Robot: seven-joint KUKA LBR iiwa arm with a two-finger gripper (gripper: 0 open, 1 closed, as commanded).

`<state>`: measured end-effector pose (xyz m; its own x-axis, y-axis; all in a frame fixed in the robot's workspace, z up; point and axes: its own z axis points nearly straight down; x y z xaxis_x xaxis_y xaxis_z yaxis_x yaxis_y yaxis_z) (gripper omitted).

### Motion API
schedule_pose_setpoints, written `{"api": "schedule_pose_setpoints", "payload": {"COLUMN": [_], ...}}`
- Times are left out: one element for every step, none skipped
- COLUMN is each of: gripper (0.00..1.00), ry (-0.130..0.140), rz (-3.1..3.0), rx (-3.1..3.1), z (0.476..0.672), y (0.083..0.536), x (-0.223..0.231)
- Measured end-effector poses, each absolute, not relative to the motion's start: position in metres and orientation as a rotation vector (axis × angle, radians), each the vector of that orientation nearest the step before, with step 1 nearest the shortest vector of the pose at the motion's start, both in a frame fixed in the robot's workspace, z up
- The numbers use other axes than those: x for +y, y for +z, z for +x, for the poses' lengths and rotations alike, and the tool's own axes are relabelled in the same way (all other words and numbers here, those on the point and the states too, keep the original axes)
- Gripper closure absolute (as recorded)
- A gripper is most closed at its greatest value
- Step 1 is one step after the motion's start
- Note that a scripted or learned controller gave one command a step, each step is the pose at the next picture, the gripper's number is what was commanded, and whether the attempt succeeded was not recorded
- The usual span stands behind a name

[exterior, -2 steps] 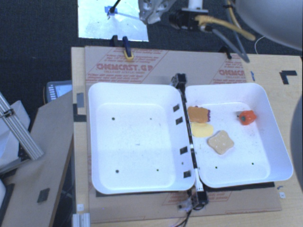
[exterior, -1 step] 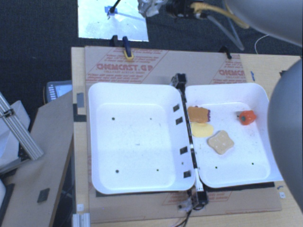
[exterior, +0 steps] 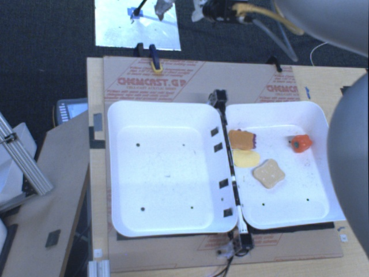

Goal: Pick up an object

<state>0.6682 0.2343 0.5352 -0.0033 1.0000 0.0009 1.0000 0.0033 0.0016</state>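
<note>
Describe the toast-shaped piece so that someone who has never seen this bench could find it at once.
Look in the right bin, which has four small items. The toast is the one lowest in the picture, just below the yellow piece. It alone is pale tan and squarish with rounded lobes.

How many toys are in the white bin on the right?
4: an orange-brown toy by the divider, a yellow piece just below it, a tan bread slice lower down, and an orange-red toy farther right. The arm may hide more.

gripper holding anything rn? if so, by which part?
Nothing is held. The tool is raised above the far edge of the bench with nothing between its fingers. The orange piece, the tan piece and the others lie in the right bin.
</note>
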Motion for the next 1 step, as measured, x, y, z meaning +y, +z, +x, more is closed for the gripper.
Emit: {"api": "schedule_pose_setpoints", "payload": {"gripper": [1.00], "ry": [0.007], "rz": [2.213], "rx": [2.228], "z": [0.6681], "y": [0.5470], "x": [0.2346]}}
